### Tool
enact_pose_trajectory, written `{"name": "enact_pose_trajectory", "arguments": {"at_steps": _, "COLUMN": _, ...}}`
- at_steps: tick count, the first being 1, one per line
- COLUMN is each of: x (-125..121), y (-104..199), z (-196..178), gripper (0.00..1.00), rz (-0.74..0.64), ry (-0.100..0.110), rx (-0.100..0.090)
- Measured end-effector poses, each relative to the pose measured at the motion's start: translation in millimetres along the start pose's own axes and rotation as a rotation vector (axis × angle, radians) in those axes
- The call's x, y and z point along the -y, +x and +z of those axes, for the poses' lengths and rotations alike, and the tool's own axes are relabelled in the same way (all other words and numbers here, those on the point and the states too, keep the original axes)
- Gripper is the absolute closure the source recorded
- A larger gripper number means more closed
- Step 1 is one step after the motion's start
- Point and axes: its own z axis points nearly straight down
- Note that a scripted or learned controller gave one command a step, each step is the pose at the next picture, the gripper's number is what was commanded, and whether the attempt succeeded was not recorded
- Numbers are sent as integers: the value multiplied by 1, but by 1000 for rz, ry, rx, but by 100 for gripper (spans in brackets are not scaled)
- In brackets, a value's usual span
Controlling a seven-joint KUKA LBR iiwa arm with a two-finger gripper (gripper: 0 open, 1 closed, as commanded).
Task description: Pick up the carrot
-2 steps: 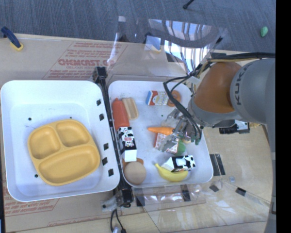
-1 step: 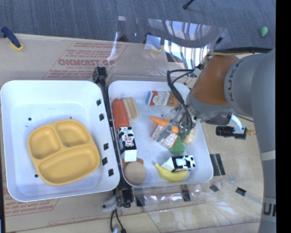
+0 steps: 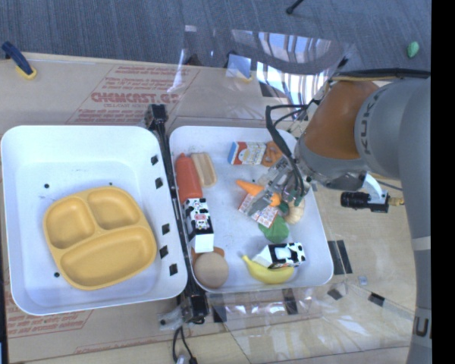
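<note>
We see the arm (image 3: 364, 127) reaching in from the right of the frame, its hand (image 3: 282, 190) low over the middle of the right bin (image 3: 318, 237). The carrot (image 3: 252, 187) lies just left of the hand, beside a small pile of packets, and we cannot tell whether they touch. Whether the hand is open or closed we cannot tell.

Along that bin's left side lie a red sausage (image 3: 186, 177), a bread roll (image 3: 204, 168) and a cow-patterned carton (image 3: 199, 223). At the lower edge sit an egg (image 3: 211, 270) and a banana (image 3: 268, 271). The left bin (image 3: 30, 150) holds a yellow divided plate (image 3: 98, 237) in the lower left of the frame.
</note>
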Motion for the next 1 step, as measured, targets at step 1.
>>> {"name": "enact_pose_trajectory", "arguments": {"at_steps": 1, "x": -44, "y": -7, "z": -79, "gripper": 100, "rz": 303, "ry": 4, "rx": -6}}
